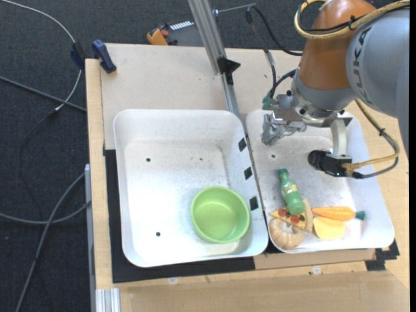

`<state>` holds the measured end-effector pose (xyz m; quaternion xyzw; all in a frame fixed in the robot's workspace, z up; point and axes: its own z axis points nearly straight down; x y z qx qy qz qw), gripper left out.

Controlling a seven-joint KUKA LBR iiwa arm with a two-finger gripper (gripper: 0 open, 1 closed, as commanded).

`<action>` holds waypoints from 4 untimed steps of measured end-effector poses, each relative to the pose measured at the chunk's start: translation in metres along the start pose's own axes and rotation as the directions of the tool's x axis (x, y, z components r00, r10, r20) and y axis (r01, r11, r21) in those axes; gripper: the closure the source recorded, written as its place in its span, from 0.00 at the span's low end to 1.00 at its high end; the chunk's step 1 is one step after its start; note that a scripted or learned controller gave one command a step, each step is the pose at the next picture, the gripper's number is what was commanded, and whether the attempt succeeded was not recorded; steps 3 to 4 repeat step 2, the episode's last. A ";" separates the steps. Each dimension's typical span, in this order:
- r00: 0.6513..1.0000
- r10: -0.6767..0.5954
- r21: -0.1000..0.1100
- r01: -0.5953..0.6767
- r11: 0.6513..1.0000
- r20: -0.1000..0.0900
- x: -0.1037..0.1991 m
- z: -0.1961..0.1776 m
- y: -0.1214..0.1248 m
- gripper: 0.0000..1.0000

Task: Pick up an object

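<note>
Two shallow white plastic bins on the tabletop (162, 77): left bin (130, 125), right bin (377, 223). My jaws (273, 134) hang over the right bin's far end, nothing between them; apart or together, can't tell. Round green plastic bowl (220, 214) in left bin. Green toy bottle (290, 192), orange toy carrot (333, 212), tan toy croissant (286, 234) cluster at right bin's near end.

Floor: dark carpet (39, 174), crossed by loose grey cables (49, 25) | Tabletop (162, 77): pale wood, black mat (117, 265) laid beneath | Fixture: metal post (205, 25) mounted at rear | Light: even
</note>
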<state>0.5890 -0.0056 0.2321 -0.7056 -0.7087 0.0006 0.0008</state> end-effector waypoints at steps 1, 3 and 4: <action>1.000 0.000 0.000 0.000 1.000 0.000 0.047 0.010 0.025 1.00; 1.000 0.001 -0.001 -0.001 1.000 0.000 0.084 0.007 0.047 1.00; 1.000 0.001 -0.001 -0.001 1.000 0.000 0.084 0.007 0.047 1.00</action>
